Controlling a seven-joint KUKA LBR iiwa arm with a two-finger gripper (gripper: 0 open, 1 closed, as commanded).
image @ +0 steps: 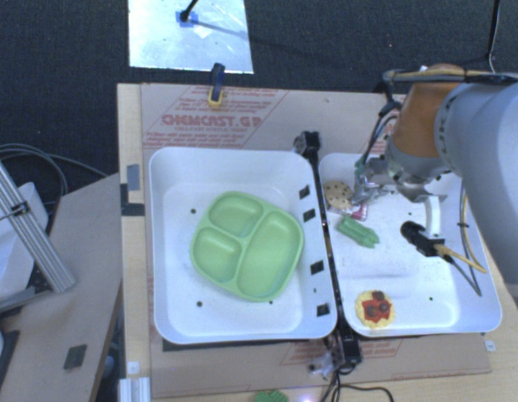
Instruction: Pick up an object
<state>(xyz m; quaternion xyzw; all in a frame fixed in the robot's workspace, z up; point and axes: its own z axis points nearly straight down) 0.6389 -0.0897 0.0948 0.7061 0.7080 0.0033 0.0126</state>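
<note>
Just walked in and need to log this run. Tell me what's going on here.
A grey arm reaches in from the right over the right bin. Its gripper is low at the bin's far left corner, above a cookie and a green pickle. Nothing is visibly held. A small pizza lies at the near edge. The left bin holds a green tray.

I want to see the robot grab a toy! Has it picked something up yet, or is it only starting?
Not yet. Done: the arm has reached into the right bin, and its gripper is low beside the cookie and above the green pickle. In hand: nothing shows between its fingers. Left: gripping one toy and lifting it. The little pizza lies in the same bin, and the green tray lies in the left bin.
</note>
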